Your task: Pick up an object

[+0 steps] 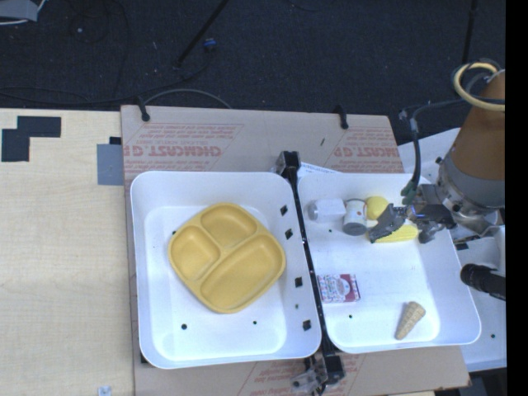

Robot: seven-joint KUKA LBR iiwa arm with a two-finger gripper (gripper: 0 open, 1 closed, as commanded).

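Note:
The right bin (450, 304) holds several small objects. A white and grey cylinder (328, 209) lies next to a small grey cup (355, 219) near the back. Beside them sits a yellow round fruit (376, 206), with a yellow banana-like piece (399, 235) just in front. A red and white packet (338, 288) lies near the divider, and a tan cone (409, 318) rests at the front. My gripper (406, 229) hangs low over the banana-like piece, open, with its dark fingers (381, 230) spread to either side. Nothing is lifted.
The left bin (157, 320) carries a yellow divided plate (227, 256). A black divider clamp (301, 246) runs between the two bins. The grey and orange arm (483, 139) comes in over the right bin's far right edge. Cardboard lies under both bins.

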